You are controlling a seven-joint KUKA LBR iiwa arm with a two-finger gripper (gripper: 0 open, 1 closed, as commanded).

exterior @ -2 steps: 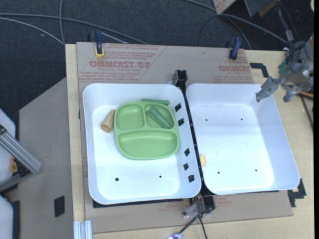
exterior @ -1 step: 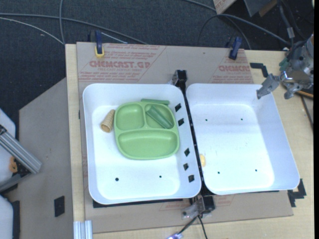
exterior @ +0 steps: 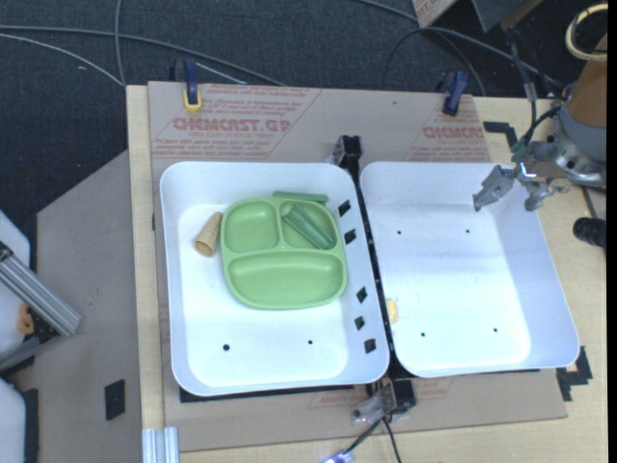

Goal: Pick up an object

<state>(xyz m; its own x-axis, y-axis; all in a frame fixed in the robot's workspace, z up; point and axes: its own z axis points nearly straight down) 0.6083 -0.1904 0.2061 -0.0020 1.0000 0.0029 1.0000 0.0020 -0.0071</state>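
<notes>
The left bin (exterior: 193,355), nearest the camera, holds a green divided plate (exterior: 284,254) and a small cone (exterior: 207,233) beside it, both untouched. The gripper (exterior: 509,187) hovers over the right bin (exterior: 463,297), fingers apart, holding nothing, so the whole pick remains.

We see a dark carpeted floor (exterior: 87,85) crossed by thin grey cables (exterior: 120,27). On it stands a brown board (exterior: 241,114) with red lettering, fixed by two blue-and-yellow clamps (exterior: 192,83) along the far edge.
</notes>
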